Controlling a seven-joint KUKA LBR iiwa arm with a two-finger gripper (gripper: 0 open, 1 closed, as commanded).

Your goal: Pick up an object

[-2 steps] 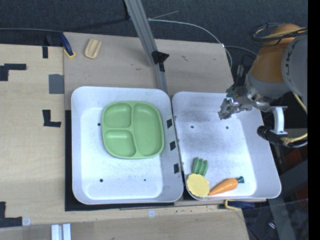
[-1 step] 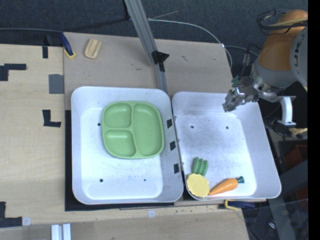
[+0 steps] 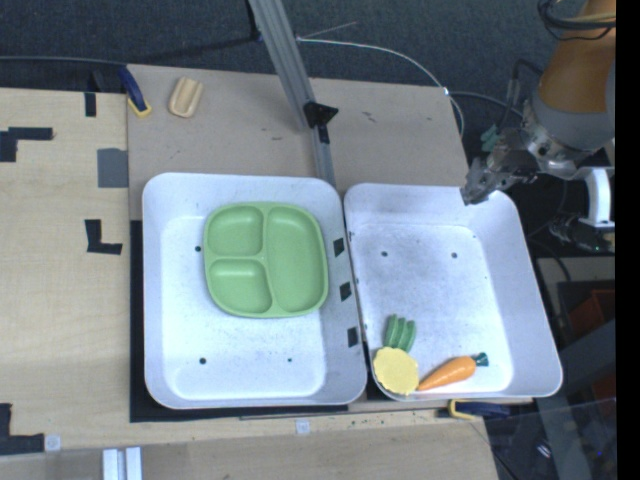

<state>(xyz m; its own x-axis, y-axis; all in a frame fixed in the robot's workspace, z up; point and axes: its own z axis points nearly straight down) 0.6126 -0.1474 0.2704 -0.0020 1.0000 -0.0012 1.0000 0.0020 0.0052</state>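
— Lying where, the carrot (image 3: 447,372)?
— Near corner of the right bin (image 3: 520,298), beside a yellow disc (image 3: 396,370) and green piece (image 3: 400,332).
— Gripper (image 3: 478,186)?
— Over the bin's far right corner, well apart; its grip I cannot tell.

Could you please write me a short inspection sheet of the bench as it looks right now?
Surface: two white bins side by side, left bin and right bin, both speckled.
Job's things: orange carrot, yellow round toy and green ridged piece grouped at the right bin's near edge.
Clutter: green divided plate in the left bin; tan block on the bench behind.
Grippers: gripper over the right bin's far right corner, holding nothing visible.
Cables: thin wire arcing behind the bins.
Surroundings: slanted metal pole.
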